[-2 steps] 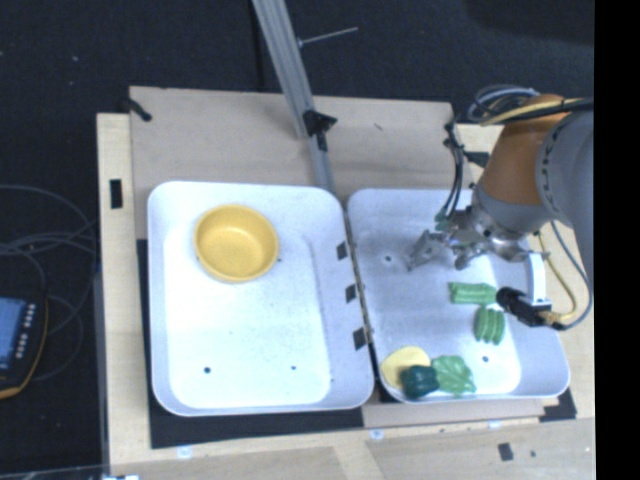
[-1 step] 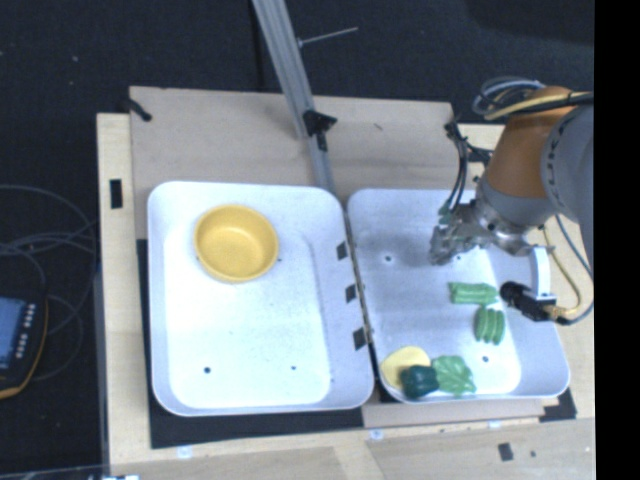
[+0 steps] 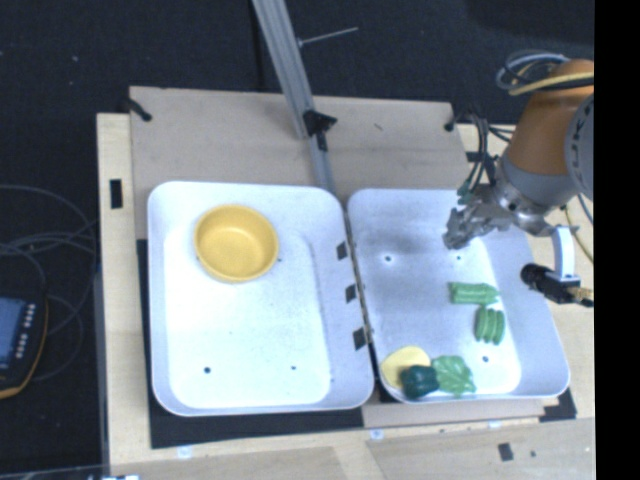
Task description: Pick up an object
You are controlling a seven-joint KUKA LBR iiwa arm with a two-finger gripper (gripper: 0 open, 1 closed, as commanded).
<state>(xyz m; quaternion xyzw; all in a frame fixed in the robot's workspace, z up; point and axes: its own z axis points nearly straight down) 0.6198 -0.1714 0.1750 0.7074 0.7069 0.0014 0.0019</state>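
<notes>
The grey arm with its orange band reaches in from the right and hangs its two-finger gripper (image 3: 458, 232) over the upper part of the right-hand shallow white bin (image 3: 400, 218), above bare floor rather than above any item. Whether it is open or closed cannot be told at this angle, and nothing shows in its grasp. The things it could pick lie lower in that bin: a light green ridged piece (image 3: 472, 292), a darker green pod-like piece (image 3: 489, 324) just below it, and, bunched in the near corner, a pale yellow rounded object (image 3: 402, 359), a dark green block (image 3: 419, 380) and a leafy light green piece (image 3: 454, 373), these three touching or nearly so. The gripper probably stands high and clear to leave the choice of target open. The left-hand white bin (image 3: 250, 368) holds a round yellow plastic bowl (image 3: 236, 242), upright, well apart from the arm.
</notes>
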